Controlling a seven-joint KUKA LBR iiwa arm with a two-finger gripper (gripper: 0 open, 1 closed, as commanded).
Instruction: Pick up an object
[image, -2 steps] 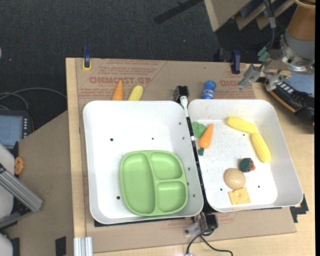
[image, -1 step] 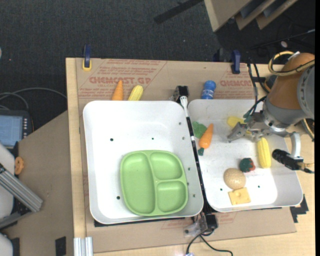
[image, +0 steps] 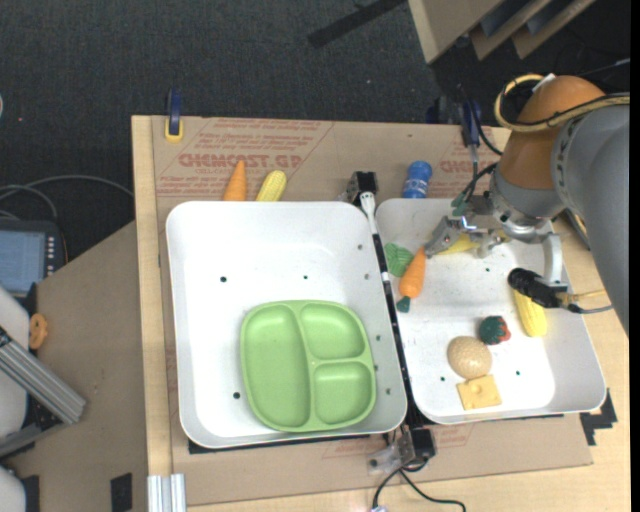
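The tool hovers near the right bin's far edge, seemingly beside a carrot; I cannot tell whether it is spread.

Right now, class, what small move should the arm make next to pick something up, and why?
Probably a short shift to bring it above the carrot. The gripper hangs at the far end of the right bin, and the carrot lies nearest to it, by that bin's left wall, so it looks like the shortest reach.

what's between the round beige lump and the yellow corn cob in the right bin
In the camera view, a small dark green and red toy sits between the round beige lump and the yellow corn cob.
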